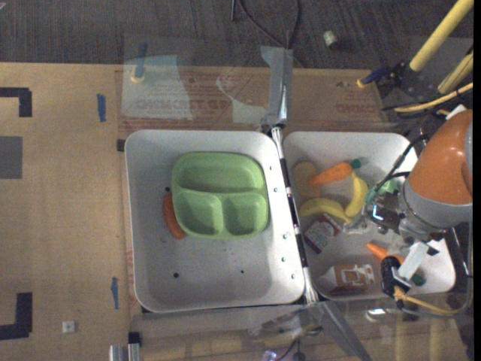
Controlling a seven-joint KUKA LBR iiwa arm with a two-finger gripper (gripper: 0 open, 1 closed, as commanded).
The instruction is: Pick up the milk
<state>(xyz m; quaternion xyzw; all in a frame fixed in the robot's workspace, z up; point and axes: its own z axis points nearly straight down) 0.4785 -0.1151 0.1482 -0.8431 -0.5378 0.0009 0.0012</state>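
A small white carton with a dark red label, which I take for the milk (322, 233), lies tilted in the right bin (342, 143) near its left wall, just below the bananas (340, 205). My gripper (382, 210) hangs over the right bin's middle right, under the grey wrist and orange band. It is to the right of the carton, apart from it and close to the bananas' right end. Nothing shows held in it.
The right bin also holds a carrot (334, 174), a pale round piece (304, 175), a brown-and-white carton (353, 277) at the front, and a small orange piece (376, 250). The left bin (150, 201) holds a green divided plate (220, 195) and an orange-red item (172, 218).
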